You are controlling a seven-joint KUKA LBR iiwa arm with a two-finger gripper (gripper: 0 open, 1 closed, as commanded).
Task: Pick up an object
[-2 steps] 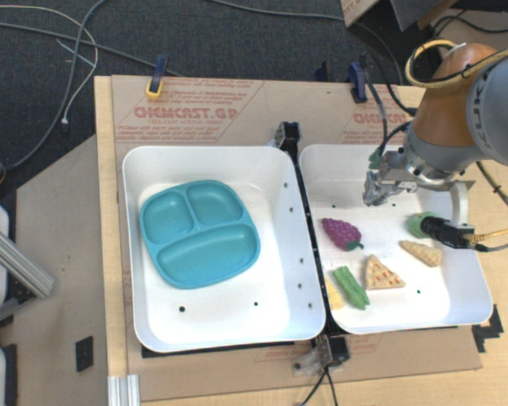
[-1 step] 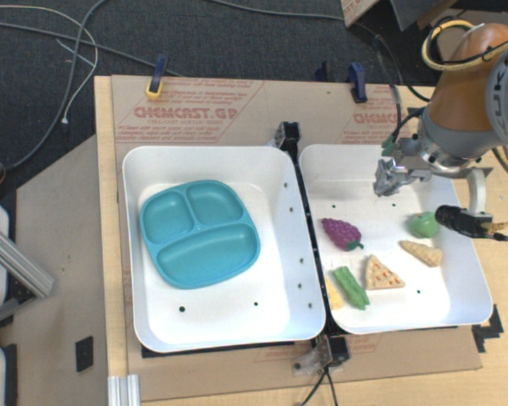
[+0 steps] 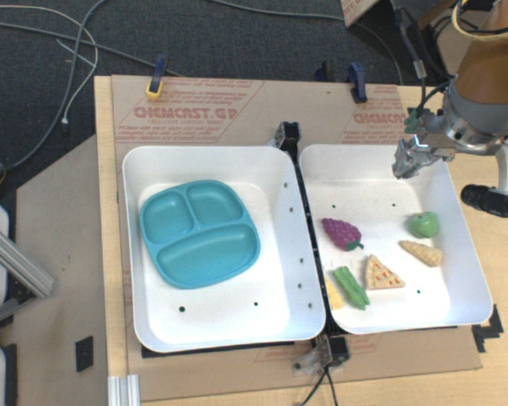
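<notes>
Camera view looks down on two white bins clamped side by side on the tabletop [image 3: 237,112], a layout that suits sorting: the left bin [image 3: 144,311] carries just a teal divided plate [image 3: 200,233], while the right bin [image 3: 457,303] gathers the loose toy food the arm can choose from. Purple grapes [image 3: 342,233] sit near the divider, a green pepper [image 3: 423,223] and a tan wedge [image 3: 421,253] lie toward the right wall, and a pizza slice [image 3: 382,275] rests beside a green pod [image 3: 351,286] at the near edge (all lie apart, so each can be taken singly). Reaching in from the right, the arm [image 3: 484,66] hangs its claw [image 3: 406,163] over the bin's far corner, above bare floor, with nothing visibly held; how wide it stands I cannot tell.
</notes>
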